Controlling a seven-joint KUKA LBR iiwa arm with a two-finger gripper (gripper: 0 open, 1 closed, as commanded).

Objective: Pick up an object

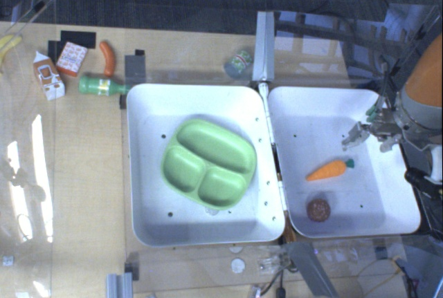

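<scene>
Inside right bin (297, 110): carrot (327, 169), brown disc (318, 209).

A single fixed camera looked down from above at a slant, set well back from the surface (76, 172); its frame took in both white bins, the left bin (142, 172) near the middle and the right bin (387, 213) toward the right side; dark floor with cables ran along the top, so the view tilted away from the near edge; the arm (422, 92) entered from the right margin.
</scene>
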